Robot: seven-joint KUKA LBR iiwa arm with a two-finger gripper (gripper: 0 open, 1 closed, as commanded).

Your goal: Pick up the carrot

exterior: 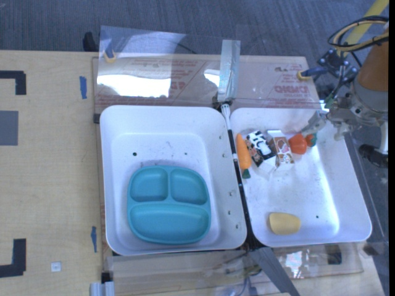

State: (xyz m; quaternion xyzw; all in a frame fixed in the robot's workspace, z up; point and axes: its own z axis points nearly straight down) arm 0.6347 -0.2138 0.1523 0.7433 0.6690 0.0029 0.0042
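The left bin [117, 165], well off to the claw's far side, held a teal divided plate [168, 203]. The right bin [345, 214] sat under the gripper [318, 123], which hovered at its upper right edge (couldn't tell whether it was spread or pressed together). The carrot [243, 152] lay by the divider wall, across the bin from the claw, past a cow-print carton [260, 147] and tomato [299, 143]. Looked like approach stage; next it'd need crossing over and descending along the carrot.

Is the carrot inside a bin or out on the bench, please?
Inside: the carrot lies flat in the right bin, along its left wall beside the divider.
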